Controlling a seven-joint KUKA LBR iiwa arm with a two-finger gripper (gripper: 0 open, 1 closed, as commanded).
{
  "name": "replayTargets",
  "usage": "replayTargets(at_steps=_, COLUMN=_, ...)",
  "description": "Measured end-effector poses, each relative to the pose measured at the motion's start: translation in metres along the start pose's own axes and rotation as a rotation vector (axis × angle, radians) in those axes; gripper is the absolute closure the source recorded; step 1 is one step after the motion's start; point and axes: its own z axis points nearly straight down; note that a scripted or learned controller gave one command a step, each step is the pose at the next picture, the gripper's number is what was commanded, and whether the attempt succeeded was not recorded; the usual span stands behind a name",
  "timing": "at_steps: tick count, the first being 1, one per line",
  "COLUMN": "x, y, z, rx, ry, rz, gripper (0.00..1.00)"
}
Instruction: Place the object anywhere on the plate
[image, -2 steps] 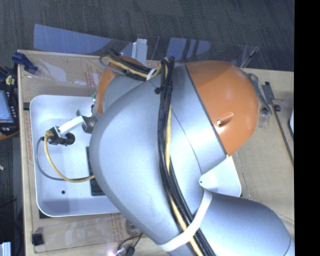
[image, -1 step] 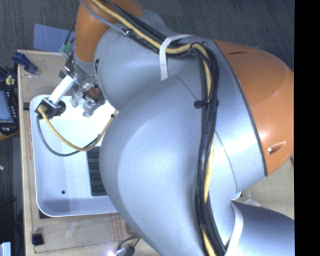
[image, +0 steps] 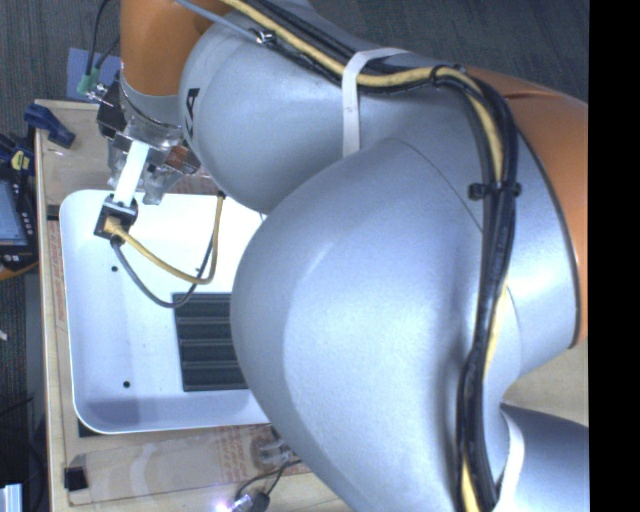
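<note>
Arm (image: 400, 300) is blocking most of the view. Gripper (image: 160, 170) is hovering at the bin (image: 90, 300) top edge; opening: cannot tell. One ribbed dark slab (image: 205, 340) is lying mid-bin, with open floor to its left.

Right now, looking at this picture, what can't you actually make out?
- Shallow white bin: in the camera view, its right part is covered by the big grey arm.
- Dark ribbed rectangular panel: its right edge runs under the arm, so its full shape is unclear.
- Pincer: too small and cluttered to tell whether it carries anything.
</note>
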Motion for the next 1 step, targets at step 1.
replayTargets(at_steps=1, x=0.0072, y=0.0138, z=-0.0214, rx=-0.001, ry=0.000, rz=-0.110, gripper=1.00)
